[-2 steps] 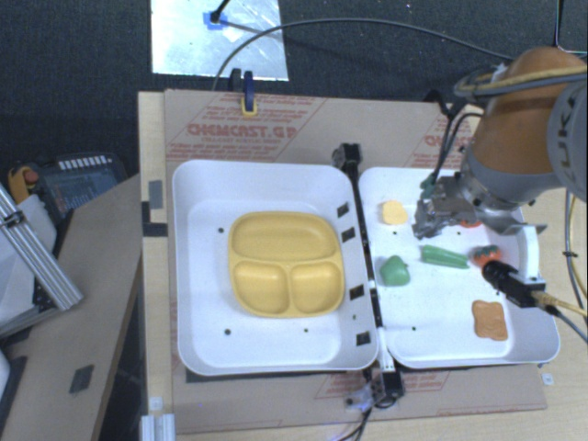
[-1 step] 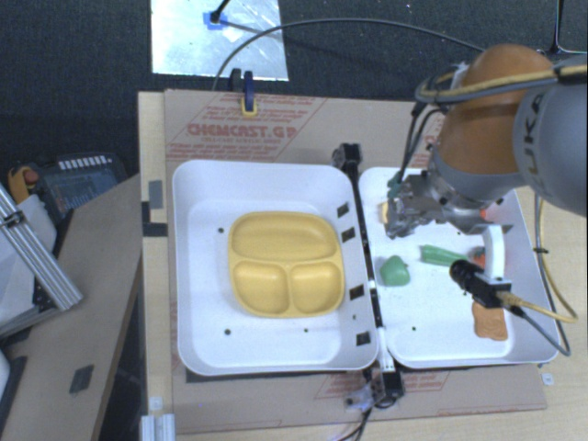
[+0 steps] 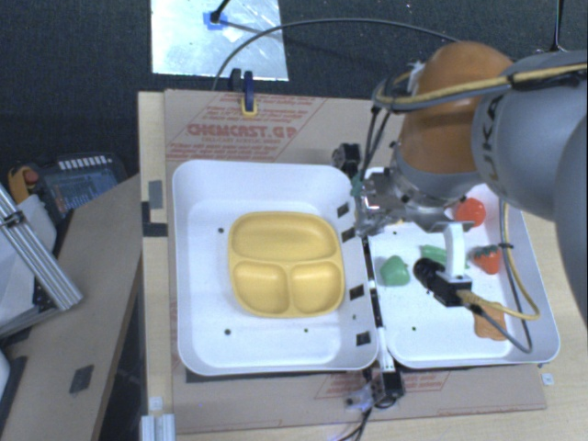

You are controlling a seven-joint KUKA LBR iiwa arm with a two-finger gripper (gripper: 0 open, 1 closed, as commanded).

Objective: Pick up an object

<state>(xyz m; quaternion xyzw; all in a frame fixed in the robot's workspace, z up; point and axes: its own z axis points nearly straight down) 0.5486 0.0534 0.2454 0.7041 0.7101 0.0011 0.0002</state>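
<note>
Arm point(image 3: 524, 127) low over right bin point(image 3: 544, 336), gripper point(image 3: 372, 204) near its left wall.

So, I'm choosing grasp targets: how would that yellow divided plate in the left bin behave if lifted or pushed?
The yellow divided plate looks moulded and rigid, so it probably won't flop. Its glossy surface suggests it may slip. Lying flat and wide in the left bin, it should slide rather than roll.
</note>
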